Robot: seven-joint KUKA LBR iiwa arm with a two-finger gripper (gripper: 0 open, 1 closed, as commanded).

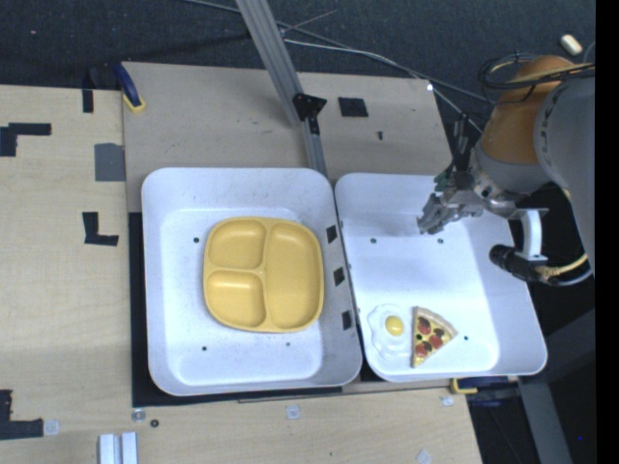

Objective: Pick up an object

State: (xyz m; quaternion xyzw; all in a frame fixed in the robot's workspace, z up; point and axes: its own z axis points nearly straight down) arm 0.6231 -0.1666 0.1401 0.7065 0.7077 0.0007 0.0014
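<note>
A toy fried egg (389, 329) and a toy pizza slice (428, 335) lie side by side at the near edge of the right bin (435, 269). A yellow divided plate (263, 274) lies in the middle of the left bin (193, 211). My gripper (432, 218) hangs over the far part of the right bin, well away from the egg and the pizza slice. Nothing shows between its fingers.
A slanted metal post (280, 56) rises from behind the bins, near the seam between them. Cables (387, 61) run across the dark floor at the back. The wooden bench (58, 259) extends to the left, with black tape marks.
</note>
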